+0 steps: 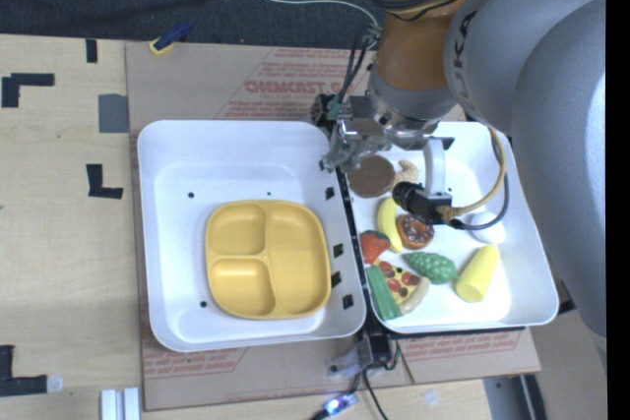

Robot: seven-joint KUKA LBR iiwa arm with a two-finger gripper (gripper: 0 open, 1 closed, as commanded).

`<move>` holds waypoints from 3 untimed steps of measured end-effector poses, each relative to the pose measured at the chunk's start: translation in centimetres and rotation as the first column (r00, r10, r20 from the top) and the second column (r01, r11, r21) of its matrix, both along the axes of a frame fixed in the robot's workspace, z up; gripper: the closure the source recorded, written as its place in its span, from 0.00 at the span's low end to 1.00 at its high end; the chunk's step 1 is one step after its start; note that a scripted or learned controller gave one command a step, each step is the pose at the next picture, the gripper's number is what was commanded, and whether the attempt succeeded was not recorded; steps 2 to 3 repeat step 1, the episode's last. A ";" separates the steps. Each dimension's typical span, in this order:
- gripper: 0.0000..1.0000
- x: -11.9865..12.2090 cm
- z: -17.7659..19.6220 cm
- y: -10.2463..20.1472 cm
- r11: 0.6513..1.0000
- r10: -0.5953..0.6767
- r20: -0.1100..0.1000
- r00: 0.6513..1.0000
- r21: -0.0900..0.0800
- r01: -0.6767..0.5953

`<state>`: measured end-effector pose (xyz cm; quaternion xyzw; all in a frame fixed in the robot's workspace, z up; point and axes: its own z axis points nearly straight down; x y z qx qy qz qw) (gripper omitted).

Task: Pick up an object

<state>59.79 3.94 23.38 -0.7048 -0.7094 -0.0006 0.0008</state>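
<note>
At the gripper [366, 155], low over the far-left corner of the right bin [522, 310]: not possible to tell if open or closed, since hidden under the orange wrist band [418, 25] and the mounting hardware. Nothing visibly held, so no claim of a grasp. Just at 6 o'clock from the gripper, very near or maybe touching, a brown round disc [372, 178]; likely the chosen target, judging by closeness alone. At 4 o'clock from the disc, a small pale piece [408, 170], and further along, a yellow banana-like piece [388, 216] with a dark reddish item [415, 232] lying against it. Further at 6 o'clock, a red piece [373, 246], then a pizza slice [404, 282] beside a long green stick [381, 294]. At 5 o'clock, a green bumpy piece [430, 266] and a yellow wedge [475, 274], close together. At 8 o'clock from the gripper, well apart, the left bin [157, 211] with a yellow divided plate [268, 259] inside. As for progress: seemingly at the reaching or grasping step, with every toy resting on the bin floor. Left to do: closing on one object, then lifting it clear.
</note>
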 end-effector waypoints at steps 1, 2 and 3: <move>1.00 -0.3 -1.9 -0.1 1.000 -0.005 -0.004 1.000 -0.003 0.005; 1.00 -0.3 -1.9 -0.1 1.000 -0.005 -0.004 1.000 -0.003 0.005; 1.00 -0.3 -1.9 -0.1 1.000 -0.005 -0.004 1.000 -0.003 0.005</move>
